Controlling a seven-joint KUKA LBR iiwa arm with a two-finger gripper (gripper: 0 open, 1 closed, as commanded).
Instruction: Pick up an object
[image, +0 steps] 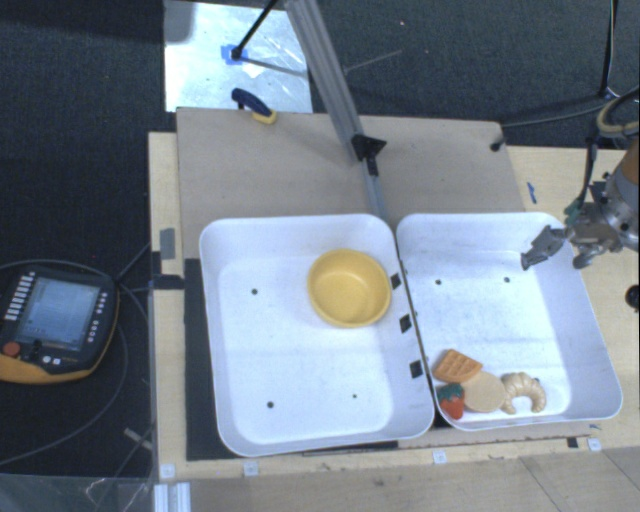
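Observation:
A yellow bowl (348, 287) rests in the left bin (250, 400), near its back right. At the front of the right bin (480, 300) lies a cluster of small food toys: an orange wedge (456, 365), a red piece (453, 407), a tan round piece (484, 392) and a croissant (524, 391). My gripper (561, 249) hangs over the right bin's far right edge, its two dark fingers spread apart with nothing between them. It is well behind the toys.
A metal pole (335, 85) slants across the back of the bench to a black clamp (367, 149). A teach pendant (50, 320) lies on the floor at the left. A blue and yellow clamp (252, 104) lies at the board's back edge.

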